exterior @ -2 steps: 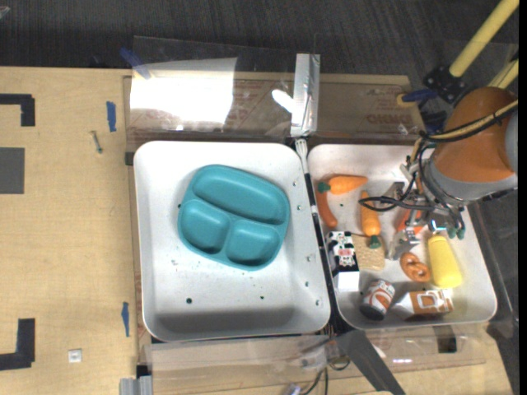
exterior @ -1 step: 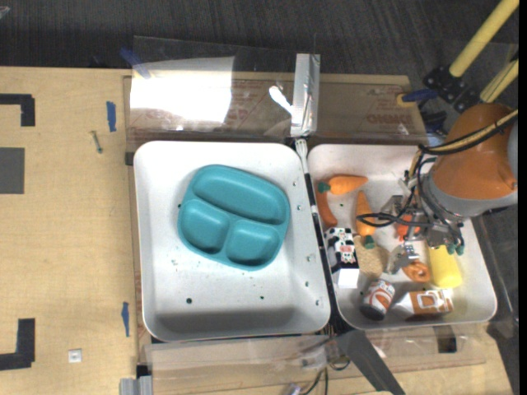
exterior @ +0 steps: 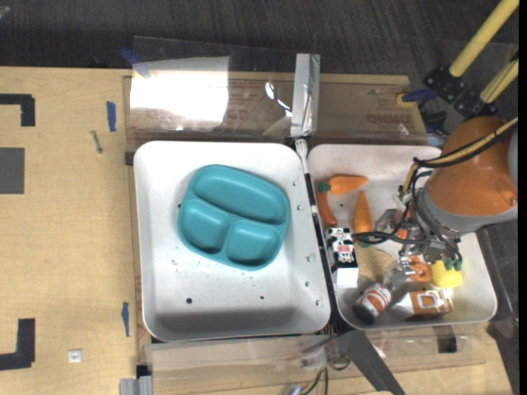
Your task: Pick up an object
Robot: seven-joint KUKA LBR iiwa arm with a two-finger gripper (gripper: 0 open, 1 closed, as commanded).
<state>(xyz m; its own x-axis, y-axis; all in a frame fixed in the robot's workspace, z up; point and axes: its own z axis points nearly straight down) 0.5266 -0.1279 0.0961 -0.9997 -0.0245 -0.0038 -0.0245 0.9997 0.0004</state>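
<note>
place: robot lab | evidence: white bins [exterior: 156, 220] on plywood bench [exterior: 58, 220], taped marks, grey arm [exterior: 469, 179]

You see the teal divided plate [exterior: 233, 216] lying in the left bin [exterior: 156, 303]. To the plate's right, the right bin [exterior: 486, 303] holds two carrots [exterior: 362, 211], a small can [exterior: 375, 301] and a yellow piece [exterior: 447, 276]. The arm [exterior: 471, 179] reaches down over that clutter, well right of the plate.
</note>
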